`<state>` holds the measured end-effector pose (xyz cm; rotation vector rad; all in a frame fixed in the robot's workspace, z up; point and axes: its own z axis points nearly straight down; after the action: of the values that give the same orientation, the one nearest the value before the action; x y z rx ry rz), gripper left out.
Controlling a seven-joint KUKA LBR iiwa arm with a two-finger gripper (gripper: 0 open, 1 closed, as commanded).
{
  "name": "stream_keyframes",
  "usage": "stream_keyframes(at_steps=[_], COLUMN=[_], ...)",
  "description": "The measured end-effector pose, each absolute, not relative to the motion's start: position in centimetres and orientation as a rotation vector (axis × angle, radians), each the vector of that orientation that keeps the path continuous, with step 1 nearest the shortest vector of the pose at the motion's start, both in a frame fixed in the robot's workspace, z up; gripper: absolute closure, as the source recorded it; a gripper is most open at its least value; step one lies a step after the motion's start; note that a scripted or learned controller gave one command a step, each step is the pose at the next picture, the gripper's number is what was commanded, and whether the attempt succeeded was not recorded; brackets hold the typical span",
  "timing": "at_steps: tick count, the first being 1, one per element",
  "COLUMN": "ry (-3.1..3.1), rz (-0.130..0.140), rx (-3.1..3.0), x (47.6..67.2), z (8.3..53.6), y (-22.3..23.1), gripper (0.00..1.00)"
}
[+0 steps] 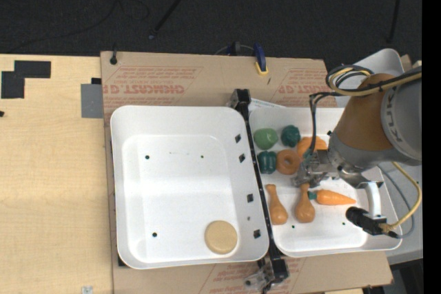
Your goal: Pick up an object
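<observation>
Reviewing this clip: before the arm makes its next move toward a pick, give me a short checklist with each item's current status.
1. Gripper is over the right bin, among the toys: ok.
2. An object is seen between the fingers: cannot tell, the wrist hides them.
3. Candidate targets lie close by: ok, the orange carrot and a tan bowling-pin toy lie just below the gripper.
4. Clutter around the gripper: not ok, the orange ring and dark teal piece sit tight beside it.
5. Left bin contents apart from the arm: ok, the tan disc lies near its front right corner.
</observation>
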<state>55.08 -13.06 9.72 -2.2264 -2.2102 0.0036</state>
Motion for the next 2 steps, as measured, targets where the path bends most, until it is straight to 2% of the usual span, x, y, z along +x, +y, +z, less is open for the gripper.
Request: stream_keyframes(at_steps=[1,2], ry=[-2.233,-2.224], rz=[-0.01,0.001], rx=[-2.213,-2.216], x=[55.7,58.2], z=[19.3,18.7], y=[-4.5,-1.1], gripper=[1.0,1.0])
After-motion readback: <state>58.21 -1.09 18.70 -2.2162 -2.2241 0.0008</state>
